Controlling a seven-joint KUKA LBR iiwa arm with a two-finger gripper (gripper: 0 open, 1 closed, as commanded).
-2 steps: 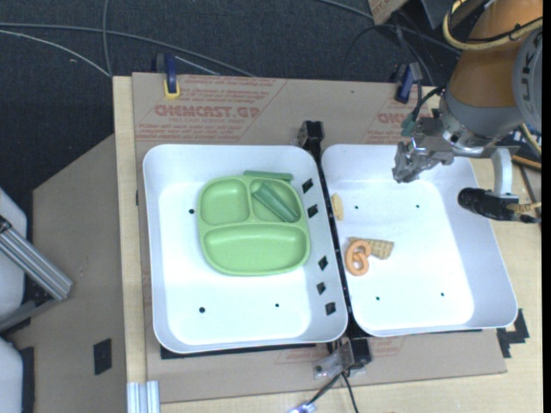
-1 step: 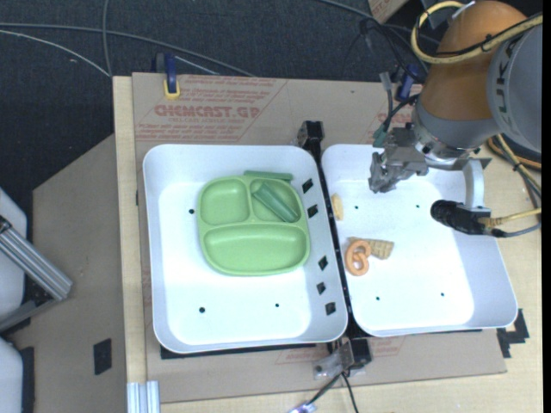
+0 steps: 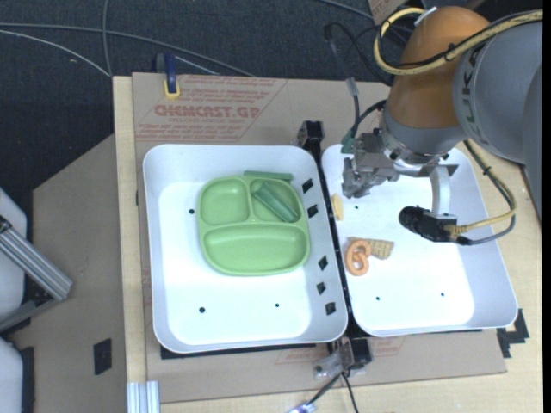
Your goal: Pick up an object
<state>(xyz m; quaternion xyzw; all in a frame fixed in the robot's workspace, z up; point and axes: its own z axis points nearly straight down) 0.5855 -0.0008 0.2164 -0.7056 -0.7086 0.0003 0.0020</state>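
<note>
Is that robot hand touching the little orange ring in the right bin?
Apart. In the camera view the hand hangs near the right bin's upper left, while the orange ring lies lower down, with bare white bin floor plainly between them.

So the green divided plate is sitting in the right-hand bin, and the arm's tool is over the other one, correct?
Not quite. The camera view shows the green divided plate in the left-hand bin, not the right-hand one. The tool is over the other bin, the right one, near its upper left corner.
</note>
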